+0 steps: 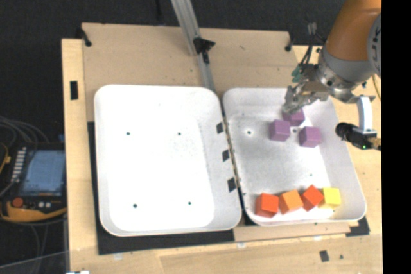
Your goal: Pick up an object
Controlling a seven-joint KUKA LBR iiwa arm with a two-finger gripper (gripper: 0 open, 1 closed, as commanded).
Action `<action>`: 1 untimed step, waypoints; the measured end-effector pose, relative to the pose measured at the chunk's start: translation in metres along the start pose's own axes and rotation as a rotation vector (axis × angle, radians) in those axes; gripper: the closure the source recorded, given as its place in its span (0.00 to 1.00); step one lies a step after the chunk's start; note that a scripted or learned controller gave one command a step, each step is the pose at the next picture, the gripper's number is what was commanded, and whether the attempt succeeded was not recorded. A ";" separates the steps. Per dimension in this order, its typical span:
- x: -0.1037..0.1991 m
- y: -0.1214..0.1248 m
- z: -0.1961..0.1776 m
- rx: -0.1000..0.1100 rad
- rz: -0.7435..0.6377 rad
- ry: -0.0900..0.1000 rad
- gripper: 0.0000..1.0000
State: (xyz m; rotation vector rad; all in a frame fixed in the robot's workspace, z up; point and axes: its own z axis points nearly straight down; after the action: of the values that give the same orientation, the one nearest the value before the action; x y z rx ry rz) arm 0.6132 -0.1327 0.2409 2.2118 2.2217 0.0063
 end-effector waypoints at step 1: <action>-0.002 0.002 -0.052 0.000 -0.001 0.000 1.00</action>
State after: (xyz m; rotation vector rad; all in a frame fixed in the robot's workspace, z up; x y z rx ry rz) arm 0.6145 -0.1341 0.2933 2.2108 2.2226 0.0064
